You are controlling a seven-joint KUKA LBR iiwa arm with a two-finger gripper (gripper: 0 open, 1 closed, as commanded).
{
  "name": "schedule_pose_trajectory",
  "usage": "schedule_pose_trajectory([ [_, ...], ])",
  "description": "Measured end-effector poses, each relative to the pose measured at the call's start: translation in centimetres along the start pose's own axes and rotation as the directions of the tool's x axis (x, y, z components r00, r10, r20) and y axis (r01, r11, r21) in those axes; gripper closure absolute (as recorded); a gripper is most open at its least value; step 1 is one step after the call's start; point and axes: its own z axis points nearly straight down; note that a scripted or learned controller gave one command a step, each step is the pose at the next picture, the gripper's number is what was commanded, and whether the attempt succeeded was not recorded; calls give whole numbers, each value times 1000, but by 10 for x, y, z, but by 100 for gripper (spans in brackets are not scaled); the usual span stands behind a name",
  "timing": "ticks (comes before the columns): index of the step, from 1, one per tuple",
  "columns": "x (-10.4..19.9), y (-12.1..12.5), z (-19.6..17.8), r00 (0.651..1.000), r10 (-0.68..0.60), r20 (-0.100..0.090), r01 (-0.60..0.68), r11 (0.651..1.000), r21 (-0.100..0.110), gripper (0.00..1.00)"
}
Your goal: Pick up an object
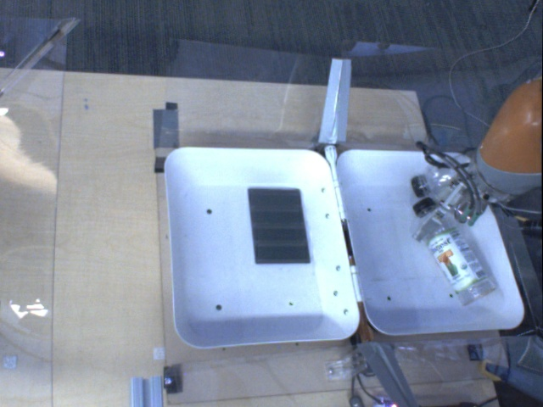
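Observation:
A clear plastic bottle (456,263) with a white, green and orange label lies on its side in the right bin (382,253), its neck pointing up-left. My gripper (421,195) hangs over that bin's upper right part, just above the bottle's neck end. Its two dark fingertips (420,182) stand apart with nothing between them. The grey arm with its orange band (516,134) comes in from the right edge. A flat dark rectangular block (278,225) lies in the middle of the left bin (204,261).
The two white bins sit side by side on a wooden bench, joined along a narrow ridge (344,227). A metal bar (335,100) sticks up behind the join. Cables (441,155) trail near the wrist.

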Motion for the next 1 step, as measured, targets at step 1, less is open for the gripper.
schedule_pose_trajectory([
  [1,-29,22,-28,993,-118,-4,118,993,1,0],
])
